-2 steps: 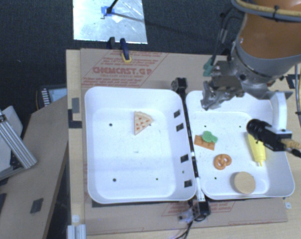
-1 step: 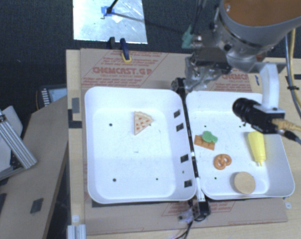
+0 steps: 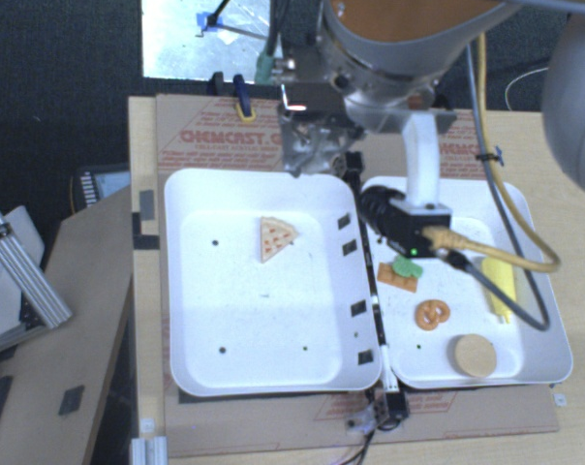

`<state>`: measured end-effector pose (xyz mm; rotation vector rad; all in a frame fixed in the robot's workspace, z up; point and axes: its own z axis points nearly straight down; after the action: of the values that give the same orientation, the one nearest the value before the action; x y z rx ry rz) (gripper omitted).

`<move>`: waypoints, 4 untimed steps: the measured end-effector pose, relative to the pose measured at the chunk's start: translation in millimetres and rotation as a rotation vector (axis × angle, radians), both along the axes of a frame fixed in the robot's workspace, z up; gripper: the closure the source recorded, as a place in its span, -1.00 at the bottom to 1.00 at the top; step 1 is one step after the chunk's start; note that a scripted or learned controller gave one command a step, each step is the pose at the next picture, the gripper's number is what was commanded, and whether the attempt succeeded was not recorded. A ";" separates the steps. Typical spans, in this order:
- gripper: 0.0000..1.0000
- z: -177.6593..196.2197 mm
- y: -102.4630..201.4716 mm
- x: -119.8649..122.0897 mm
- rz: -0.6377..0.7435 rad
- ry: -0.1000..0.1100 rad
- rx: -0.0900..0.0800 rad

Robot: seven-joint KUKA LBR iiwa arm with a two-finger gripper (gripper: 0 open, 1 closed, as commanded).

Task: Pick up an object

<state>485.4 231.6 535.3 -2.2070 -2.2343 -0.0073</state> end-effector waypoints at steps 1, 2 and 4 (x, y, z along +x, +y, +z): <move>-1.00 -0.4 -5.2 0.9 -0.008 0.001 -0.003; 1.00 11.1 -5.0 1.2 -0.004 -0.001 -0.001; -1.00 10.7 -5.0 1.2 -0.003 0.000 -0.001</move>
<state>486.6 226.6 545.9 -2.2112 -2.2316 -0.0066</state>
